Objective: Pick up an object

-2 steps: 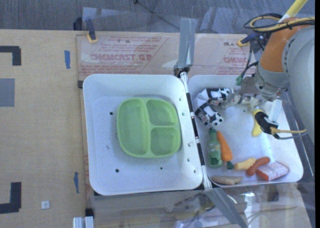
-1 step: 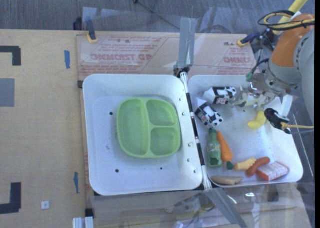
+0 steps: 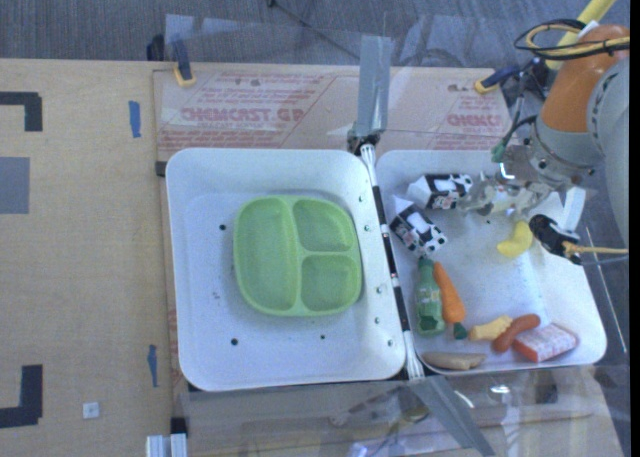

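My gripper (image 3: pixel 497 199) hangs over the far part of the right bin (image 3: pixel 590 290), below the orange-banded wrist. Just left of it lies a black-and-white cow-patterned toy (image 3: pixel 447 188). A second cow-patterned toy (image 3: pixel 419 230) rests nearer the bin's left wall. A yellow banana (image 3: pixel 516 239) lies just below and right of the gripper. Toward the front are a green bottle (image 3: pixel 428 297), an orange carrot (image 3: pixel 449 291), a small yellow piece (image 3: pixel 490 328), a red sausage (image 3: pixel 516 331), a pink block (image 3: pixel 546 342) and a tan bread-like piece (image 3: pixel 452 359).
The left bin (image 3: pixel 200 345) holds a green divided plate (image 3: pixel 297 255). A ridge (image 3: pixel 385 255) separates the two bins. Cables (image 3: pixel 560 235) trail from the wrist over the right bin's far right corner. Cardboard (image 3: pixel 260 110) lies behind both bins.
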Robot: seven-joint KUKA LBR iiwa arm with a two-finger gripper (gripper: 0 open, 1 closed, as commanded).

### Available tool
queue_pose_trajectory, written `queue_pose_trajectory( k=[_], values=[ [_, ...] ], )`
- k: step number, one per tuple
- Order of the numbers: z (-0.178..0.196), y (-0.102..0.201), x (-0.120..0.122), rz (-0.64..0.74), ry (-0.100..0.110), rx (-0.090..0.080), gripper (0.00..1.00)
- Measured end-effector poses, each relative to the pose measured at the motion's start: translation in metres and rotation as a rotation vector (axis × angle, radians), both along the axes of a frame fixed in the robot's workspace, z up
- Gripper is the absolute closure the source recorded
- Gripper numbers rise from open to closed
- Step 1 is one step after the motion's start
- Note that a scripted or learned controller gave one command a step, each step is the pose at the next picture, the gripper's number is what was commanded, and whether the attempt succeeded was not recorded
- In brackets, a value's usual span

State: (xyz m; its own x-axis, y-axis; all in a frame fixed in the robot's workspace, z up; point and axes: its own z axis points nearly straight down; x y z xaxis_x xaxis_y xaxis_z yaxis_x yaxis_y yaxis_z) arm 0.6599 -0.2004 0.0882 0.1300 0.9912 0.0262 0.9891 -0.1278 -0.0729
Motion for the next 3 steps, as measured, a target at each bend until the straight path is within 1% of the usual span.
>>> queue_pose_trajectory(
  k=[1,2,3],
  values=[
    [0.009,0.0,-0.002,0.001,0.013,-0.003,1.0],
    [0.118,0.037,0.003,-0.034,-0.071,-0.038,1.0],
    [0.118,0.038,0.003,-0.034,-0.07,-0.038,0.0]
  ],
)
